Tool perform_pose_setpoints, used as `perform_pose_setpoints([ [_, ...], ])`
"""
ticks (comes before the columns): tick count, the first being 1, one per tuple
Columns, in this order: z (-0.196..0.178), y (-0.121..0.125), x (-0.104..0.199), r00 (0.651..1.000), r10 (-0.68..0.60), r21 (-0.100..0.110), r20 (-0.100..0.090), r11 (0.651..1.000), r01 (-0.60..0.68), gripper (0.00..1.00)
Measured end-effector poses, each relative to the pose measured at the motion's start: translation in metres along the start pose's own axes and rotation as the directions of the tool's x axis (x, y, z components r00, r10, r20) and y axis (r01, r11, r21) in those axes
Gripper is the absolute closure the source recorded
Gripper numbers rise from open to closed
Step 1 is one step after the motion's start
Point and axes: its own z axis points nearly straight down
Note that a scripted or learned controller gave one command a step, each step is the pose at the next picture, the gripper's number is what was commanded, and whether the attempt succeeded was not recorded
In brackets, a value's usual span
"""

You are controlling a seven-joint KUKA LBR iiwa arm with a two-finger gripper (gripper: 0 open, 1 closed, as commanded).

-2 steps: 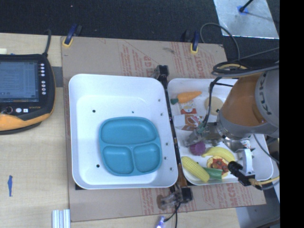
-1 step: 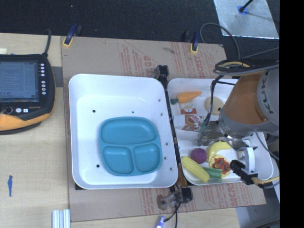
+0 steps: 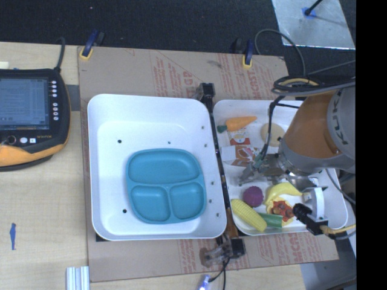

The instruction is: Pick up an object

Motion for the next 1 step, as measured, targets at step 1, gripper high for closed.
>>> perform_pose_setpoints([
  [1,0.0095,0.0790,-0.0108,1.000,0.008,-0.002,-0.003,1.000,-0.008,0.00],
])
